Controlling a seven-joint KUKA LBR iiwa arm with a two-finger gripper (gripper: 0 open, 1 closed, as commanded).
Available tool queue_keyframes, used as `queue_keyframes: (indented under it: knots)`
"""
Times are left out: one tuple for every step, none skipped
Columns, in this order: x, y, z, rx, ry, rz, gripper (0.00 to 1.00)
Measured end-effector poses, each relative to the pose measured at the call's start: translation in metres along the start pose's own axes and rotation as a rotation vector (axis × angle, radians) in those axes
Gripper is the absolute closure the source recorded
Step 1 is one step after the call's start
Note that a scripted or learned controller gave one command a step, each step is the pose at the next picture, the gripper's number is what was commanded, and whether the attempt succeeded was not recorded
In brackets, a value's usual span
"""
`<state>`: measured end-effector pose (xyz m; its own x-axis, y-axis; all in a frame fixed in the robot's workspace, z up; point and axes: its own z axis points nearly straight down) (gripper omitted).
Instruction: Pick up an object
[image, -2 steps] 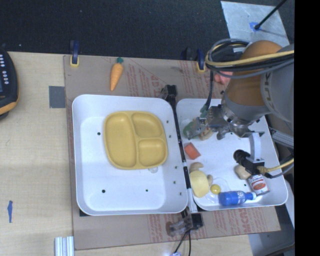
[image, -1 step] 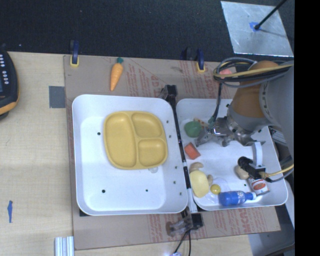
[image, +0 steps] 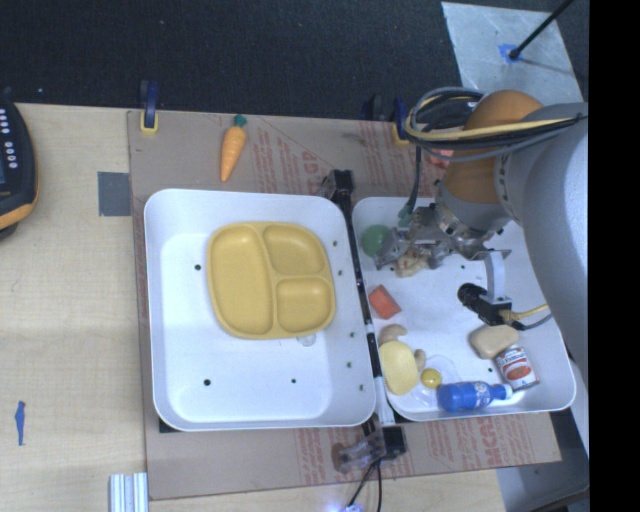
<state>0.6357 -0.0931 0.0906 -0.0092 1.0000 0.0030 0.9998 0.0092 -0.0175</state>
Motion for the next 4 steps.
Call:
queue_keyframes:
  knots:
    - [-0.022,0.015,0.002,0.011,0.0,0.003,0.0]
    - [-0.006,0.015,0.002,0.013,-0.003,0.004,0.0]
    - [-0.061,0.02,-0.002,-0.016,-0.006,0.01,0.0]
    - [0.001,0.019,-0.002,-0.013,-0.002,0.001,0.0]
